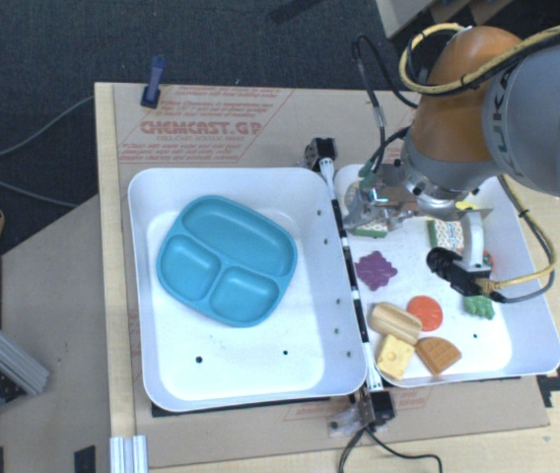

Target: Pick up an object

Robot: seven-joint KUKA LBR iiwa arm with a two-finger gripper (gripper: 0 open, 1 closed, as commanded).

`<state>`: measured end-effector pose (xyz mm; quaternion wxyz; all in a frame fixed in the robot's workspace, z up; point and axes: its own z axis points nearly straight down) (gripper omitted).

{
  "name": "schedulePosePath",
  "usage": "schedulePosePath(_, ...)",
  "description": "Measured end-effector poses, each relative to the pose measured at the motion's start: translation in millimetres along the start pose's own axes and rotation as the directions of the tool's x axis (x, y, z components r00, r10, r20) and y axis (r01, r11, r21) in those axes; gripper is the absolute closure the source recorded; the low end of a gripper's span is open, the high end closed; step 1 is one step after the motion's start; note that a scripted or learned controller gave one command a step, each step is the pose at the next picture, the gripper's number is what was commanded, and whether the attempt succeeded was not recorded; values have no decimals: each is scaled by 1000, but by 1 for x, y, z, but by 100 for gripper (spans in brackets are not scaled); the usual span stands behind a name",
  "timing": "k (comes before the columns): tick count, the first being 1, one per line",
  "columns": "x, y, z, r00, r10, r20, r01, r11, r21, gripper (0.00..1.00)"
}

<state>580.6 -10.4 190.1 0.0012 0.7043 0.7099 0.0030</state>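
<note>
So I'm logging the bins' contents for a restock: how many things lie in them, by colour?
Blue: 1, the divided plastic tray
Purple: 1, grape bunch
Red: 1, round tomato slice
Green: 1, small leafy piece
Tan or brown: 3, bread-like pieces
Total: 7

The big grey KUKA arm [546, 106] comes in from the right, bulky links crossing the far right corner of the scene. Its glossy orange band [462, 87] bulges just above the wrist, ringed by looping yellow and black cables. Below that the grey wrist housing [448, 170] tips downward and to the left. At its end sits the metallic two-finger gripper [367, 205], pointing down and low over the left side of the right-hand bin, close beside the divide. The gripper's tips are too cluttered to make out.
</note>
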Motion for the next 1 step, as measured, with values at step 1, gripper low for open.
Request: schedulePosePath(1,13,-41,-22,1000,6,0,-6,1000,10,100)
